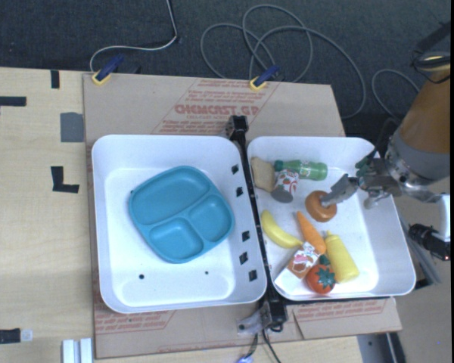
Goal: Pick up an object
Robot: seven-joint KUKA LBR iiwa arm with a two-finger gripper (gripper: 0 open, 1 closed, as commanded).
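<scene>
Here, two shallow white bins of smooth plastic sit side by side on a brown cardboard sheet (212, 112) laid over the pale wood table (30, 225). The left bin (106, 157) carries a matte blue plate (181, 212) with rounded corners and three moulded compartments. The right bin (393, 271) carries a scatter of glossy toy food: a green bottle (303, 170) lying on its side near the far wall, a small red and white can (286, 184) just beside it, a curved yellow banana (278, 231), a tapered orange carrot (312, 234), a smooth yellow bottle (340, 257), a round red tomato (321, 277) near the front wall, and a flat brown disc (320, 206) near the middle.

My tool (339, 195) reaches in from the right, a grey metal piece slanting down, and its tip meets the top edge of the brown disc. I cannot tell whether my tool is spread or clenched, because its tip is small and blurred against the disc. The disc lies on the bin floor, between the can and the carrot.
</scene>
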